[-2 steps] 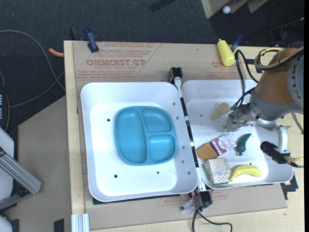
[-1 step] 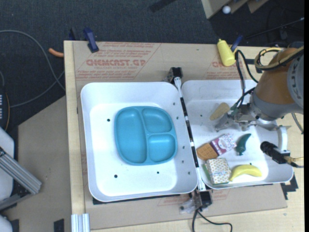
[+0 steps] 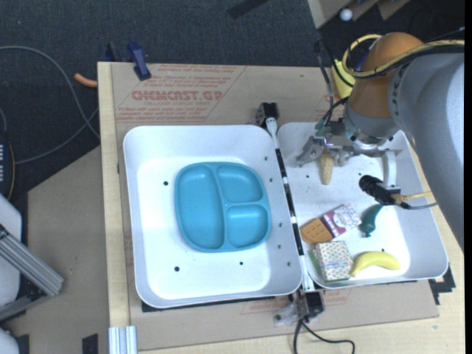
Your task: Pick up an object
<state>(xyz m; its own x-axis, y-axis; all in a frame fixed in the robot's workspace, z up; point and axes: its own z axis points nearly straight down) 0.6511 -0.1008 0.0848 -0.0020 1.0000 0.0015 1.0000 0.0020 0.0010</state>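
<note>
Nearest, at the near end of the right bin (image 3: 417,231): a yellow banana (image 3: 375,262) just beside a patterned box (image 3: 333,259). A little farther in: a brown biscuit (image 3: 316,231) touching a pink-and-white packet (image 3: 341,218), with a small teal piece (image 3: 369,220) near them on the right. To the left, in the left bin (image 3: 147,198): a blue divided plate (image 3: 221,205), well apart from the arm. Farther still, toward the far end of the right bin: a slim tan piece (image 3: 325,170), lying or hanging just on the near side of the gripper (image 3: 328,150). Cannot tell whether the gripper is open or closed, nor whether the tan piece is in its grasp or merely resting on the bin floor below it. Reads as the grasp step of the pick, over the far part of the right bin, with the tan piece as the likeliest target and the other items untouched. Calls next for a firm close on that piece if not yet made, then a straight lift clear of the bin wall. Failing that, calls for a fresh approach to one of the near items.
</note>
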